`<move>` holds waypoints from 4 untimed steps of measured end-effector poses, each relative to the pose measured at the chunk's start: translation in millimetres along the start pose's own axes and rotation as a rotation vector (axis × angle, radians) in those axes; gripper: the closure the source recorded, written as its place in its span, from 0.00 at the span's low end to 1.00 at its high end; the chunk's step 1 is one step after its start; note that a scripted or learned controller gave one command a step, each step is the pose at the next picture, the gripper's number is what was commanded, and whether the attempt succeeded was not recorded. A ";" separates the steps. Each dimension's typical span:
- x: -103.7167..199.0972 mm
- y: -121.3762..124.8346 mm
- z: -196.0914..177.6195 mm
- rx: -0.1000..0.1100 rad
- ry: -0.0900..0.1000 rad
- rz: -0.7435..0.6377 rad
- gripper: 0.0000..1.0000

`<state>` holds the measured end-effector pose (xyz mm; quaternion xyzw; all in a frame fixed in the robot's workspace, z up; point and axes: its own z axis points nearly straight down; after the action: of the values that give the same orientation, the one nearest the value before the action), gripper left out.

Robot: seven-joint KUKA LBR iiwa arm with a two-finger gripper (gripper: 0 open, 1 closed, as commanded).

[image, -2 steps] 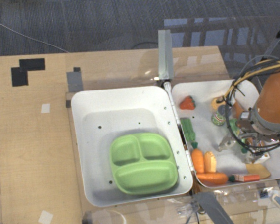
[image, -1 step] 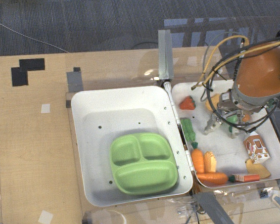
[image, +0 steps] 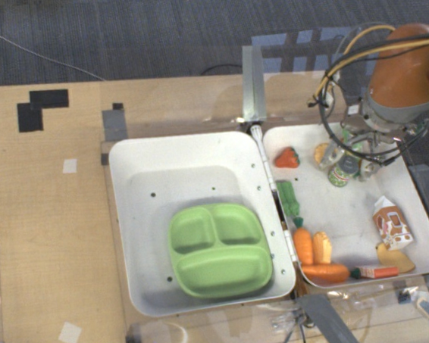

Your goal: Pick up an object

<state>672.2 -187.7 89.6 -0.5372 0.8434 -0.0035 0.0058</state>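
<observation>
Probably light, stiff and a bit slick: small can (image: 340, 174) upright in right bin (image: 428, 247), just beside strawberry (image: 287, 158), best pinched across its sides; jaws' state impossible to tell.

Two white bins (image: 127, 214), one green tray (image: 219, 249), two carrots (image: 304, 246).

Matt green plastic tray (image: 219, 248), smooth white plastic bins (image: 135, 213), pale wood bench (image: 47, 245)
</observation>
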 end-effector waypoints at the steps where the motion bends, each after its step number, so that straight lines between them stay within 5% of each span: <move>1: 35.9 78.2 -1.1 -0.001 0.002 0.164 0.00; 2: 67.0 114.5 -6.9 -0.002 -0.005 0.022 0.00; 3: -20.4 89.1 -1.3 0.002 -0.005 0.026 0.00; 4: 2.6 125.3 -2.8 0.004 -0.002 0.010 0.00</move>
<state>557.5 -137.0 90.9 -0.5331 0.8460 -0.0046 0.0075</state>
